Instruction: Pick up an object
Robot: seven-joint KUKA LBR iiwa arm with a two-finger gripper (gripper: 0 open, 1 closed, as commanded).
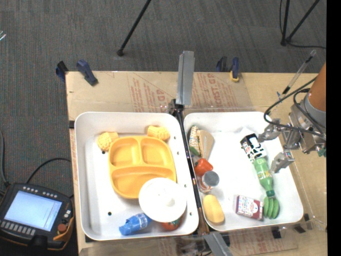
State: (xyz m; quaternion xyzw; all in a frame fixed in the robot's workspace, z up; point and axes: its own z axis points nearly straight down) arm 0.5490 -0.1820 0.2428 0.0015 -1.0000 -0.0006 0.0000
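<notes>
**Lining up on the green bottle in the right bin**

Across the tabletop (133, 92) sit my two white bins: the left bin (85, 169) and the right bin (234, 122), touching along the middle divider. Largest in the left bin is a yellow divided tray (136, 161), with a white round lid (162, 199) overlapping its five o'clock corner, two yellow corn pieces (108, 140) just beyond its top edge, and a blue item (133, 224) at the bin's six o'clock.

My end effector (278, 145) hangs over the right bin's three o'clock edge, fingers spread apart, nothing between them. One finger tip sits near the bin's upper right, the other just beside the green bottle (262, 172). That bottle lies on its side, black-and-white labelled end toward twelve o'clock, green cap end toward six, with a green ribbed piece (272, 207) and a pink packet (249, 206) close to its lower end.

Along the divider, a tan wedge (205, 142), a red item (203, 167), a small can (210, 179) and a yellow lemon-like piece (213, 209) crowd together.

I judge the bottle my nearest target. To do it well, I should shift toward nine o'clock, straddle its mid-body across the narrow axis, and descend clear of the bin wall before closing.
</notes>
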